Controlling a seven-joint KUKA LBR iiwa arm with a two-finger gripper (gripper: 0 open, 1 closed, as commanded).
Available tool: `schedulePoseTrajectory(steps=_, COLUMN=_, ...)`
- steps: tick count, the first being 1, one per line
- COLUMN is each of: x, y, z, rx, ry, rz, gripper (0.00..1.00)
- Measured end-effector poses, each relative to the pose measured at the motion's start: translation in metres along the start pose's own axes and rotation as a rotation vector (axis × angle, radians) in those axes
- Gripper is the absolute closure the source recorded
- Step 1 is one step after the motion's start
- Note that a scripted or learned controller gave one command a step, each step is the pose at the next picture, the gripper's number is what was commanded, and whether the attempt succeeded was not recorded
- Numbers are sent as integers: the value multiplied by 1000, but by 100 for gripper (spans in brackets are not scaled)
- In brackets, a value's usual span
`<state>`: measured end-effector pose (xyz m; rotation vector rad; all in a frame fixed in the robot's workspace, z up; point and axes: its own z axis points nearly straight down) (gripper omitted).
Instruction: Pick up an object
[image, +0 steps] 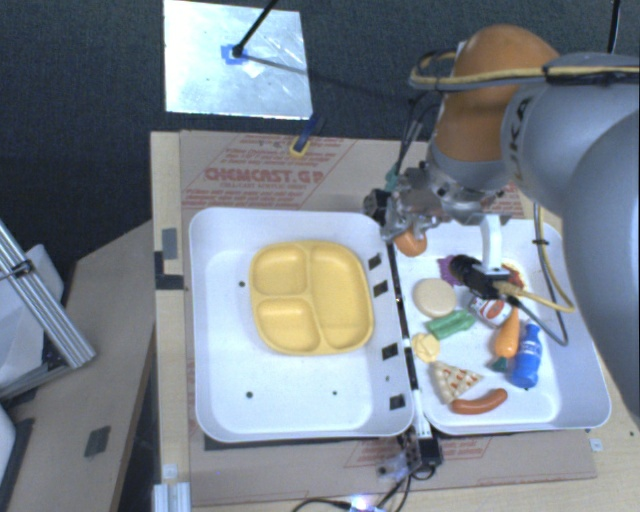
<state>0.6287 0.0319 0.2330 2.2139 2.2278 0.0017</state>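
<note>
Camera view showed my fingers (408, 232) low over the right bin's (580, 400) far left corner; I could not tell their spread. An orange toy (410, 243) lay just beneath, probably light, hard and slick, best pinched across its middle.

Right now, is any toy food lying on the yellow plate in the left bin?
No, the yellow plate has three bare compartments; the toy food lies in the right bin.

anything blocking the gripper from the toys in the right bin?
Nothing visible does. The gripper sits low at the right bin's back-left corner, right at an orange toy. The round tan piece, green piece, pizza slice and sausage lie uncovered nearer the front.
</note>
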Motion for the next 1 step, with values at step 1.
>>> schedulePoseTrajectory(steps=1, x=-2, y=5, z=-2, rx=-2, ry=-1, rz=0, gripper=100)
